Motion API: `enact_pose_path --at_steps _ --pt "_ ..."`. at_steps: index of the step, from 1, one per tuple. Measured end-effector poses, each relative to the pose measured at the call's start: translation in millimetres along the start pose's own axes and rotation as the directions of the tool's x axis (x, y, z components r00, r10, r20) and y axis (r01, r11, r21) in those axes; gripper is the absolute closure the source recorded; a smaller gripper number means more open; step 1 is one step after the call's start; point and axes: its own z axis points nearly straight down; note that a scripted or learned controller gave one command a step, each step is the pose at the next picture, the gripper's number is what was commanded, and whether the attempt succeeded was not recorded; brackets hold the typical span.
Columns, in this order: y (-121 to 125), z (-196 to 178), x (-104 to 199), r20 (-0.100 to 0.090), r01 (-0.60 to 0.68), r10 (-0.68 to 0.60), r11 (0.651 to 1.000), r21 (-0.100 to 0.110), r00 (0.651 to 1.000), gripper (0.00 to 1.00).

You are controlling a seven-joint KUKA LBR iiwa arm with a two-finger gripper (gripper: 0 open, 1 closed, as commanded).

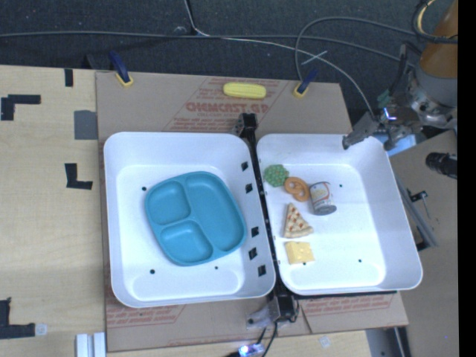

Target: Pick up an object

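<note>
My arm [435, 50] comes in from the three o'clock side, up near the top corner, and my claw [372, 129] hangs just over the back right rim of the right bin [401, 222], at about one o'clock from that bin's middle. I cannot tell whether the claw is open or closed from here; nothing is visibly gripped in it.

The things I could pick all lie in the right bin, toward its left half, well apart from my claw. A green, broccoli-like piece [276, 175] sits nearest the bin's ten o'clock corner. Just beside it at four o'clock lies an orange pretzel-shaped piece [297, 189], and right next to that, at three o'clock, a small can [321, 198] lies tipped on its side. Below the pretzel a pizza slice [296, 222] points toward twelve o'clock, and at its six o'clock rests a yellow cheese square [300, 253].

The left bin [119, 222] holds a blue divided plate [195, 217] near its middle. Beyond both bins, at twelve o'clock on the cardboard sheet [186, 110], lies a yellow banana-like object [244, 91].
</note>
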Motion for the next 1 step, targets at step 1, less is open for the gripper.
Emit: enact_pose_path --at_steps 1 --pt "2.1 -7.1 0.4 0.003 0.003 -0.003 1.0 -0.011 1.0 0.0"
